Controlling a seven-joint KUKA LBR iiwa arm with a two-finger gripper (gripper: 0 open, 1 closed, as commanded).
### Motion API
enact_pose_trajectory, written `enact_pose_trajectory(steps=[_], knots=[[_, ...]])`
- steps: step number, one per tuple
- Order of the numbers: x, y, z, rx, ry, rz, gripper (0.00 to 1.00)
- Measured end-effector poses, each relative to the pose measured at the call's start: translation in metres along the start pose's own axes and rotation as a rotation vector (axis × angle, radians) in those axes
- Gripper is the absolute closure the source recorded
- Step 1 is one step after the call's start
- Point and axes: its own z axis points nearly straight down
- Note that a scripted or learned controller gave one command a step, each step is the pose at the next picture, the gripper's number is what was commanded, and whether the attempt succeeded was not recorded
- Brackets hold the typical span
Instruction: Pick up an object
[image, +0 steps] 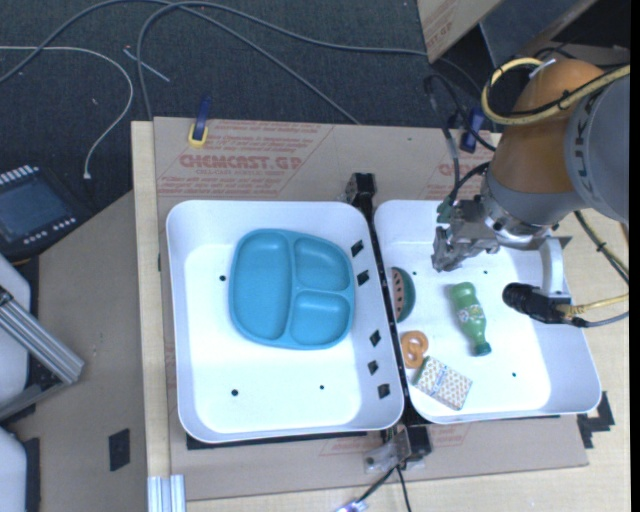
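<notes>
Gripper (452, 250) low in right bin (560, 395), up-left of green bottle (468, 316), apart from it; nothing seen between fingers; open or closed: cannot tell

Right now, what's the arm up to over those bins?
The arm's gripper hovers over the right bin, at its far end, with nothing visibly between its fingers. A green bottle, a pretzel, a patterned packet and a watermelon slice lie in that bin. The left bin holds a blue divided plate.
</notes>
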Motion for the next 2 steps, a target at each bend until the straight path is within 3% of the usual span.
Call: enact_pose_trajectory(steps=[2], knots=[[0.111, -0.004, -0.011, -0.003, -0.001, -0.001, 1.0]])
